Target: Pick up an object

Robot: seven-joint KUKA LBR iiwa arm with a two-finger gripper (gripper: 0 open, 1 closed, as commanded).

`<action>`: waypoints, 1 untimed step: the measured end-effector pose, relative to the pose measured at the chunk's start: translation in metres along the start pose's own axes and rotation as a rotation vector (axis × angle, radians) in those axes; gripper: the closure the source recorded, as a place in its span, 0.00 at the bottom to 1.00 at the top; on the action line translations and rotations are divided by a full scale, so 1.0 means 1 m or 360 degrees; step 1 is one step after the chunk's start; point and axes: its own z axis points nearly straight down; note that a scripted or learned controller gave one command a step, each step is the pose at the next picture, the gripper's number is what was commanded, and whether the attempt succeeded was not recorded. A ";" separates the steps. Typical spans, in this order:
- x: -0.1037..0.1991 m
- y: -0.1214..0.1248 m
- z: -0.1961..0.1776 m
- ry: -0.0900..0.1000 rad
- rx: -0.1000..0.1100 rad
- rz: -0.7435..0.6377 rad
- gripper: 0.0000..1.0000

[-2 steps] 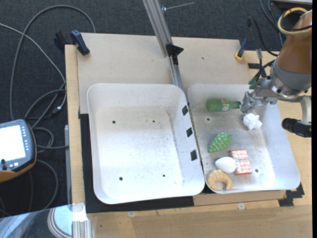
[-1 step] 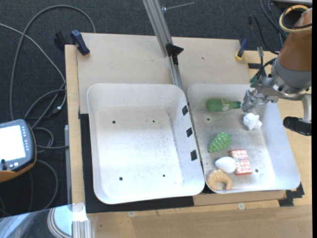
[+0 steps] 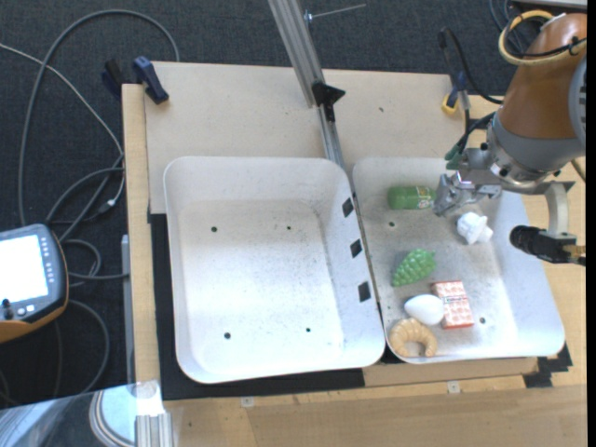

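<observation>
My gripper (image 3: 453,195) hangs low over the back of the right bin (image 3: 521,296), under the grey and orange arm (image 3: 545,101). A small green bottle (image 3: 410,196) lies just left of it, close to or touching it. Just below and right of the gripper is a white crumpled object (image 3: 473,228). Further forward lie a green bumpy piece (image 3: 413,266), a white egg-shaped thing (image 3: 424,308), a red and white box (image 3: 453,304) and a tan ring-shaped pastry (image 3: 413,338).
The left bin (image 3: 186,250) sits beside the right one, with a raised divider (image 3: 358,259) between them. A metal pole (image 3: 298,45) slants over the bench at the back. A black clamp (image 3: 540,242) juts in at the right bin's edge.
</observation>
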 end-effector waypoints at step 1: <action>0.051 -0.010 0.007 0.0000 0.0003 0.0000 1.00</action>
